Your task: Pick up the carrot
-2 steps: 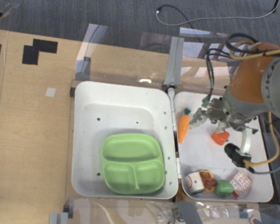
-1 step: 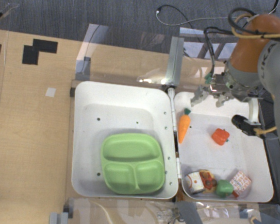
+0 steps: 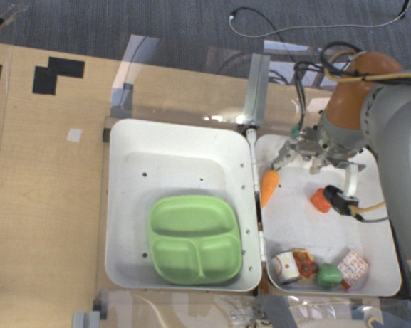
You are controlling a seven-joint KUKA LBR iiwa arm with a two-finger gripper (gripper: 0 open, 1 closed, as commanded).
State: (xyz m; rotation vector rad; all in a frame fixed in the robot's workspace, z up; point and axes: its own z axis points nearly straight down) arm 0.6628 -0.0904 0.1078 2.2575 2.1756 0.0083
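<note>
- Carrot lies at the right bin's left wall, tip toward the divider.
- Gripper hangs just above it, fingers spread, grasping nothing.

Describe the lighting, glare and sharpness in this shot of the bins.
Camera view: even overhead light, soft shadows only; the carrot by the right bin's left wall throws a faint shadow. Glare streaks on the clear panel behind the left bin. The green tray is crisp; the end effector is slightly soft, and the small items at the right bin's near edge are blurry.
</note>
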